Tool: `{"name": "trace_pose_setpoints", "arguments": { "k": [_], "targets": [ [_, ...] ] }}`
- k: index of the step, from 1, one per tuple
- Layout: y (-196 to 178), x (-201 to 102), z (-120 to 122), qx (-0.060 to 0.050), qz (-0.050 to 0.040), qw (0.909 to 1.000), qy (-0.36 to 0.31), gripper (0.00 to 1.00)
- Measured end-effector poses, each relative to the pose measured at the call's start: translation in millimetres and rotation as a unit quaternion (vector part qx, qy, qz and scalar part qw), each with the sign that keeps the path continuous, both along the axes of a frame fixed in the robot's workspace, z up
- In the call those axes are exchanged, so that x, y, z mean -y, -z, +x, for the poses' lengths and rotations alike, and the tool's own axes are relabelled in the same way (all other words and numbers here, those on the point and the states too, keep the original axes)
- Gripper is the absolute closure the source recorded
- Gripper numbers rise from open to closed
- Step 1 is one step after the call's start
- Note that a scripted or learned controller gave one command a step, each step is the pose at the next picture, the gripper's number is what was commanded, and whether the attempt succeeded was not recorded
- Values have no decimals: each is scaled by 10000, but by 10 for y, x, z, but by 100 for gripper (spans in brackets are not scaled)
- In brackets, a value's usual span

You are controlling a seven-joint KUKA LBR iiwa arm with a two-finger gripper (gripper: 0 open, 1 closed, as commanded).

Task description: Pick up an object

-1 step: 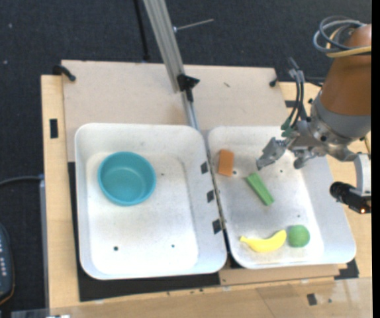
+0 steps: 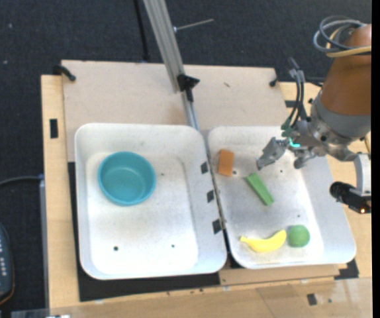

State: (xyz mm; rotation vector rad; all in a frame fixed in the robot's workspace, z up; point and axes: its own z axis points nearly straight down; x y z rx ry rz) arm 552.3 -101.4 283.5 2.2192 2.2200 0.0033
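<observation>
- Above the right-hand shallow white bin [image 2: 322, 244], I see the two-finger gripper [image 2: 284, 152] on the grey arm with the orange band [image 2: 345, 85] poised over the bin's upper portion, with one dark finger angled down toward the floor of the bin.
- Gripper state: the fingers look spread, and nothing sits between them (I judge this from one slanted view, so treat it as probable).
- Progress: I judge the task as not yet accomplished. No object is lifted; every candidate lies flat in the bin. Remaining steps: descend, close on an object, raise it.
- Candidate objects, all in the right bin:
  - a small orange block [image 2: 226, 162], near the bin's upper left corner, to the left of the gripper;
  - a green rectangular stick [image 2: 260, 189], lying diagonally just below and left of the fingertips (the nearest candidate, in my estimate);
  - a yellow toy banana [image 2: 265, 242] along the lower edge, touching or nearly touching a small green ball [image 2: 298, 236] at its right end.
- Surroundings: the left-hand white bin [image 2: 177, 244] holds a teal plastic bowl [image 2: 127, 177], well apart from the gripper.
- Obstructions: a slanted metal rail [image 2: 167, 42] ends at the divide between the bins, beside the orange block; I would keep clear of it.
</observation>
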Motion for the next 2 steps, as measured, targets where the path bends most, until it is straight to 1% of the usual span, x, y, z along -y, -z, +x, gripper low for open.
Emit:
{"name": "trace_pose_setpoints", "arguments": {
  "k": [1, 2],
  "targets": [
    [615, -10, -48, -36, -4, 10000, 6, 0],
    [1048, -45, -47, -32, -4, 10000, 13, 0]
  ]
}}
